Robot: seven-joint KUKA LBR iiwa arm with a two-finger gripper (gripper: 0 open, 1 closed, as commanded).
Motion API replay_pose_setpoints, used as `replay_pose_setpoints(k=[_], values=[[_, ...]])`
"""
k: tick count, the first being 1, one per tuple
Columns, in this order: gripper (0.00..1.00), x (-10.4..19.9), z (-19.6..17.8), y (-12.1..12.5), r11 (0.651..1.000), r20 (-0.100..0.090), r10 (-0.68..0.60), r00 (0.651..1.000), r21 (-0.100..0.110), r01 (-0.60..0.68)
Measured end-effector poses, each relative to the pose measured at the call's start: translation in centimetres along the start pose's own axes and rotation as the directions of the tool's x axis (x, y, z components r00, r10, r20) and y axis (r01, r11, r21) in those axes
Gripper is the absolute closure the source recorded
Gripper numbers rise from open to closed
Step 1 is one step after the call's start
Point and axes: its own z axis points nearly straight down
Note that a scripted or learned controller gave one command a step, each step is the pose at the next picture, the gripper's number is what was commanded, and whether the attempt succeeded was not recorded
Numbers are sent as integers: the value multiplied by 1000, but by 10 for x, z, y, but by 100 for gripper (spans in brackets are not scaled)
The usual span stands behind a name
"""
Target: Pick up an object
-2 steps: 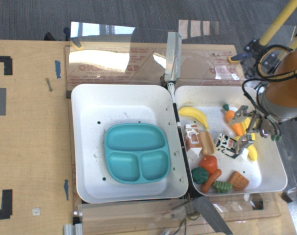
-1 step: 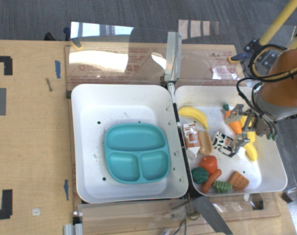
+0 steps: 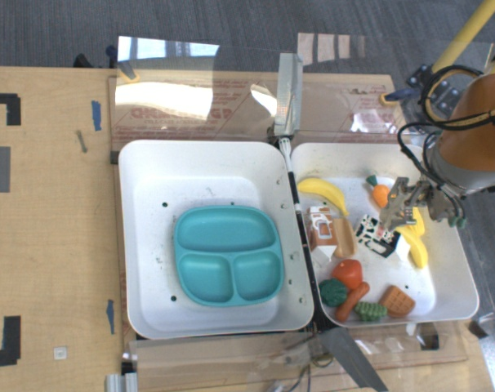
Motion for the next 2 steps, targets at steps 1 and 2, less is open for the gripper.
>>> replay_pose_setpoints(k=[1, 2], values=[[0, -1, -1, 1, 1000, 2, 0, 1000, 0, 0], [0, 3, 39, 1, 993, -37, 113, 993, -15, -113]])
